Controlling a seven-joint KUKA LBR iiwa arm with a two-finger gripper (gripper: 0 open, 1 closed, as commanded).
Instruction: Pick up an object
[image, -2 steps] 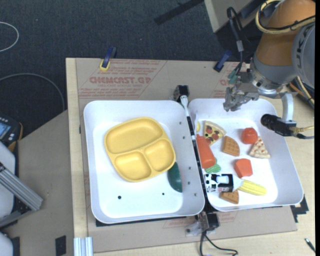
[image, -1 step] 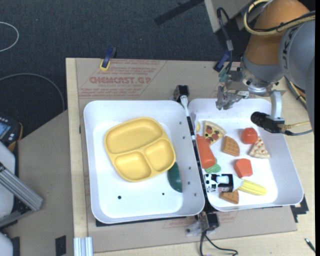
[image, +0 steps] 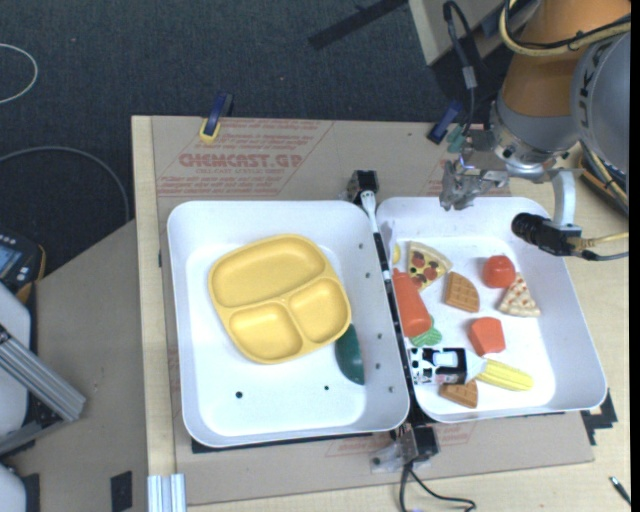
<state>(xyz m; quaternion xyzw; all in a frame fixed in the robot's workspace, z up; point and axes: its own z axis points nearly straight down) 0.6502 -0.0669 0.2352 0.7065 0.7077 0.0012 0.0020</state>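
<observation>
Camera view. Gripper (image: 460, 195): hangs over the far rim of the right bin (image: 585, 345), fingers pointing down; nothing is seen between them, and whether the jaws stand open or closed cannot be told.

Right bin, contents, all nearer the camera than the jaws:
- Pizza slice (image: 427, 263), just below and left of the jaws, tip pointing toward the near left.
- Red-orange carrot-like piece (image: 410, 305), long axis running from far to near along the bin's left wall.
- Waffle piece (image: 461, 292), below the jaws, near the bin's middle.
- Red tomato-like piece (image: 498, 270), below and right of the jaws.
- Second pizza wedge (image: 519, 298), further right, tip pointing up.
- Red block (image: 487, 335), well below the jaws.
- Yellow corn cob (image: 505, 376), long axis lying left to right, slightly tilted, at the near side.
- Black-and-white item (image: 437, 365) and a brown piece (image: 460, 393) at the near left corner; a small green piece (image: 427, 338) beside the carrot's near end.

Left bin (image: 190, 300), well left of the jaws:
- Yellow divided plate (image: 278, 297), three compartments, nothing in them.
- Dark green item (image: 349, 358), touching the plate's near right edge.
</observation>
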